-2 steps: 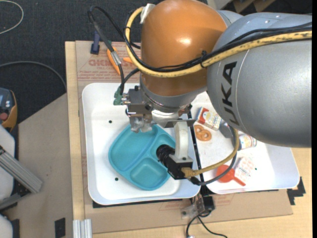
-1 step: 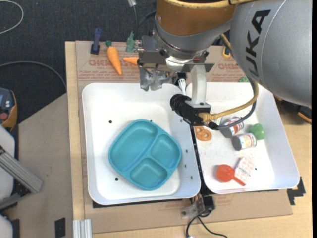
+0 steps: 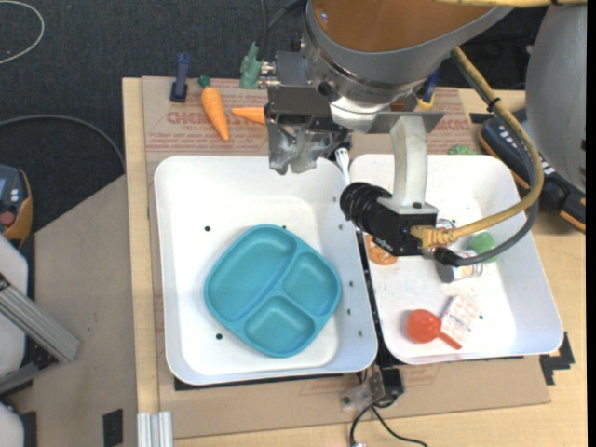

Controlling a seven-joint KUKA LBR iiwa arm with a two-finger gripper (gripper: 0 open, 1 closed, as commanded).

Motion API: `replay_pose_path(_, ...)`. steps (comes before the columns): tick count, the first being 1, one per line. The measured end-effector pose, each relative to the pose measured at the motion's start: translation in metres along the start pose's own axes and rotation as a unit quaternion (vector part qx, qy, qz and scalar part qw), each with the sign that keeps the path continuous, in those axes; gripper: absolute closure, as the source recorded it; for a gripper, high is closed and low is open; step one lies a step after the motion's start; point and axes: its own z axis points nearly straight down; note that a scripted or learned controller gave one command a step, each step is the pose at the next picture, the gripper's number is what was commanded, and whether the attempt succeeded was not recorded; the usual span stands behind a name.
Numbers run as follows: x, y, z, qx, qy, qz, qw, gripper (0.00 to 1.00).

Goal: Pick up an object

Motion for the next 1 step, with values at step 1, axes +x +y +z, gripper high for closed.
replay_pose_path(1, -0.0092, 0.0012, 0.0453, 0.008, -0.005, 0.004, 0.9999, 1.00)
